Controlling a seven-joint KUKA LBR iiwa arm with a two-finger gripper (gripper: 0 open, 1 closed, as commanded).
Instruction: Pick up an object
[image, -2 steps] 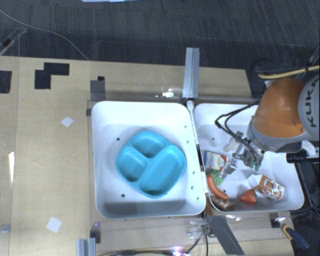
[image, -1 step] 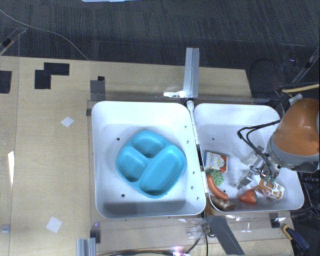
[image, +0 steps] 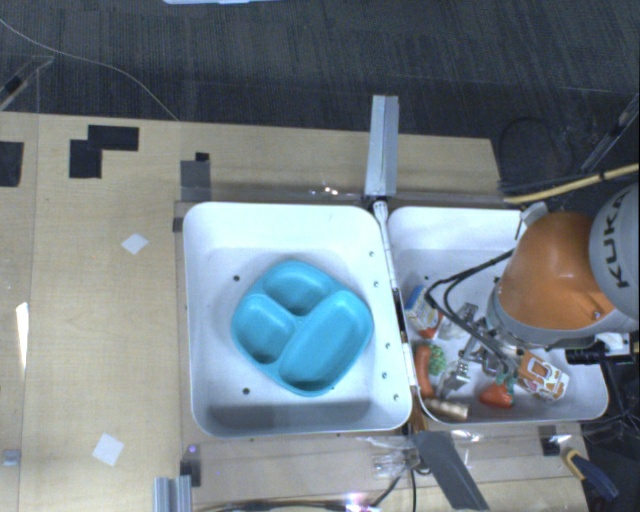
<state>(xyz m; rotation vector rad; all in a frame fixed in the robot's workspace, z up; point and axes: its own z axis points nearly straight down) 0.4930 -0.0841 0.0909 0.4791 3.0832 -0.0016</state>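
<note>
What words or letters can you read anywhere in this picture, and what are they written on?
"KU": big dark letters on the grey robot arm, cut off at the picture's right edge, so the rest of the word can't be read.
The small white and orange toy in the right bin has markings too small and blurred to read.
No readable text on the blue divided plate or on the left bin.

A divided tray (image: 303, 327) is seen in the left bin (image: 205, 300). In the right bin (image: 450, 235), small items (image: 490, 385) are gathered at the near end, with the gripper (image: 470, 355) positioned directly above them.
</note>
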